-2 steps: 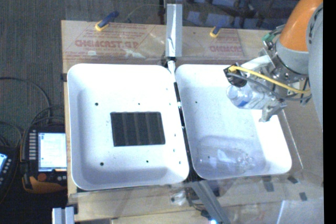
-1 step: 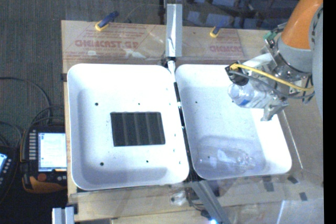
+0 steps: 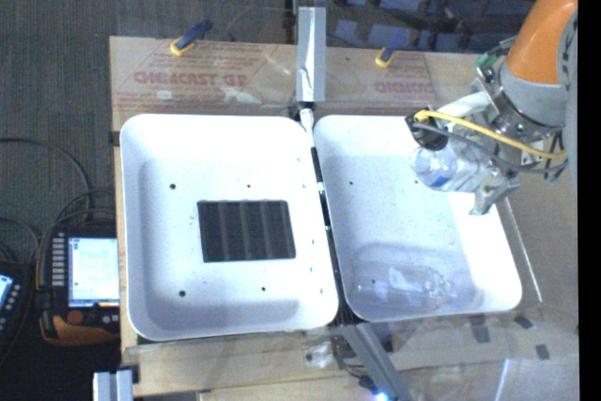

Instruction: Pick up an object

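A wooden worktop (image 3: 235, 80) carries two white bins side by side, the left bin (image 3: 150, 155) with a dark ribbed panel (image 3: 246, 230) flat at its middle. Above the right bin (image 3: 376, 174), near its far right corner, the gripper (image 3: 458, 166) hangs with a clear plastic bottle (image 3: 439, 169) clamped between its fingers, lifted off the floor. A second clear bottle (image 3: 413, 282) lies on its side near that bin's front wall
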`<state>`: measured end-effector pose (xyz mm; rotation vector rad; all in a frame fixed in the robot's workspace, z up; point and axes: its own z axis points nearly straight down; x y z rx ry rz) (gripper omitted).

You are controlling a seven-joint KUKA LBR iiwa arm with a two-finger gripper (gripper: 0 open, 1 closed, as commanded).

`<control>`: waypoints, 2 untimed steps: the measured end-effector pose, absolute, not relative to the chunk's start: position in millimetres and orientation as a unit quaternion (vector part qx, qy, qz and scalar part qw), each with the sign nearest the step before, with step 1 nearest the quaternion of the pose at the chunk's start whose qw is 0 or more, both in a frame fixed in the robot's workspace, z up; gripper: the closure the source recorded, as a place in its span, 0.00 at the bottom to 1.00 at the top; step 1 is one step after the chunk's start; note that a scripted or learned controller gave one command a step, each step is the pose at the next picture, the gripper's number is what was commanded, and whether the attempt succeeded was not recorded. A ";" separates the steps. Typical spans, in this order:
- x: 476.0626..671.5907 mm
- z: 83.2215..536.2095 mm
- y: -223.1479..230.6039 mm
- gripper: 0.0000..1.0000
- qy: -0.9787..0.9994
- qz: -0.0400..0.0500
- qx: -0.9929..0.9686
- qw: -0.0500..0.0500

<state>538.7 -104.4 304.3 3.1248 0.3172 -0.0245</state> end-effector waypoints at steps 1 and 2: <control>538.3 312.0 -104.1 1.00 0.101 -0.011 0.995 0.000; 537.9 319.6 -103.8 1.00 0.101 -0.014 0.995 0.000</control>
